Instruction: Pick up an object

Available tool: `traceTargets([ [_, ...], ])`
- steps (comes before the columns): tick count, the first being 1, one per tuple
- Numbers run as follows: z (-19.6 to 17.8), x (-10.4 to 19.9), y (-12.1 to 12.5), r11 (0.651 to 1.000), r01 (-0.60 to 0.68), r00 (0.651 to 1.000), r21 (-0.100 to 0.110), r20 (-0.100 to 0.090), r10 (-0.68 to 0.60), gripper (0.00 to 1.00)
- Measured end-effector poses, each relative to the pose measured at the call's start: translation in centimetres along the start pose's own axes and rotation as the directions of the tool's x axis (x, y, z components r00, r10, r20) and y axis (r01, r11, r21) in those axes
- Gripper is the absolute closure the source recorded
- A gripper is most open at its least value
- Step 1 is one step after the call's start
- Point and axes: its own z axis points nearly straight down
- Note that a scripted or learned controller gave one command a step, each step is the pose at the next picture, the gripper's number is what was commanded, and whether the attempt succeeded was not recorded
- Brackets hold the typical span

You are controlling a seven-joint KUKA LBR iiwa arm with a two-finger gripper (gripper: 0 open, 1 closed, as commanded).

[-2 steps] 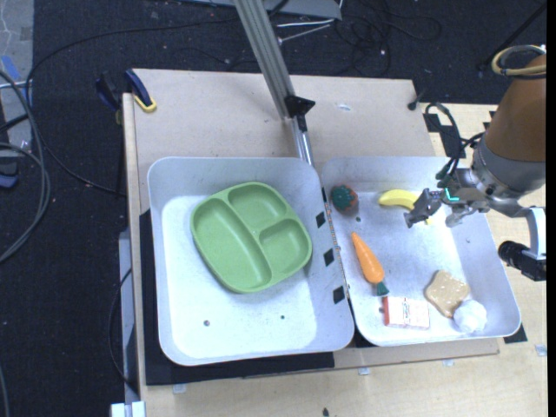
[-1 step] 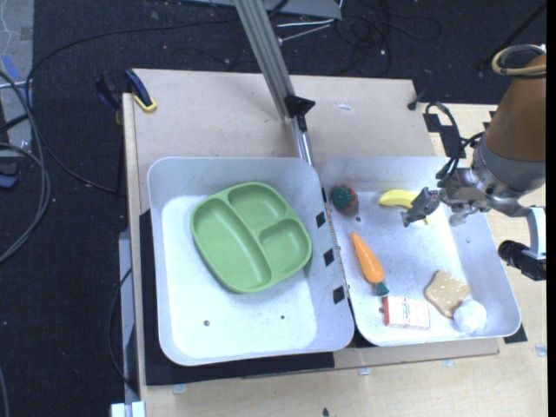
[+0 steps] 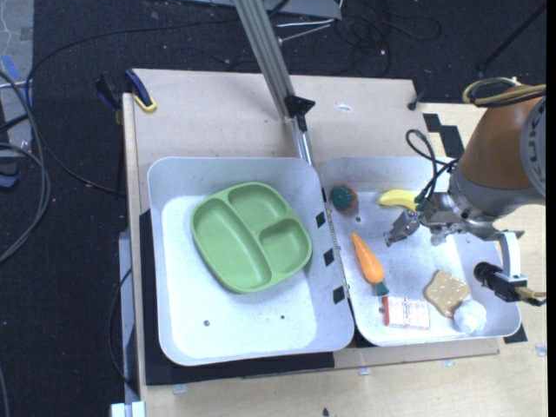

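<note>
Looking down from the fixed camera, the gripper [image 3: 401, 231] hangs open and empty over the middle of the right bin [image 3: 495, 330] — nothing lifted yet. Banana [image 3: 398, 199] lies just beside it toward the far edge; carrot [image 3: 368, 261] nearer the left wall.

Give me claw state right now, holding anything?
Claw: fingers look parted, nothing between them. It sits over the right bin, just below the banana, with the carrot apart from it.
</note>
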Motion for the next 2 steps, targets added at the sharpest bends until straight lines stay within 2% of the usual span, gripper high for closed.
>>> traceTargets([
  [1,4.3,0.2,0.1,1.000,0.000,1.000,-0.002,0.001,0.000,0.00],
  [2,6.3,0.2,0.1,1.000,-0.001,1.000,-0.006,0.003,0.001,0.00],
])
